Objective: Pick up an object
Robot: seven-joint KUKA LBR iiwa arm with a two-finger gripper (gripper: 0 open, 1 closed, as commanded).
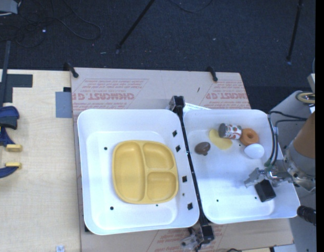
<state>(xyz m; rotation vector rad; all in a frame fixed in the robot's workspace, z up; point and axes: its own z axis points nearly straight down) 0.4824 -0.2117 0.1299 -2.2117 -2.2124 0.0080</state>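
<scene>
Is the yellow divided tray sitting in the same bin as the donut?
No. The yellow divided tray lies in the left bin, while the donut sits in the right bin.

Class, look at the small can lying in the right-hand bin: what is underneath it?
The can lies across the upper edge of a flat yellow piece, which sits on the right bin floor. How far the yellow piece extends beneath the can is covered.

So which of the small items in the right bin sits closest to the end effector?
The white ball. It lies just up and left of the end effector, while the orange ring, can, yellow piece and brown lump lie farther off.
</scene>
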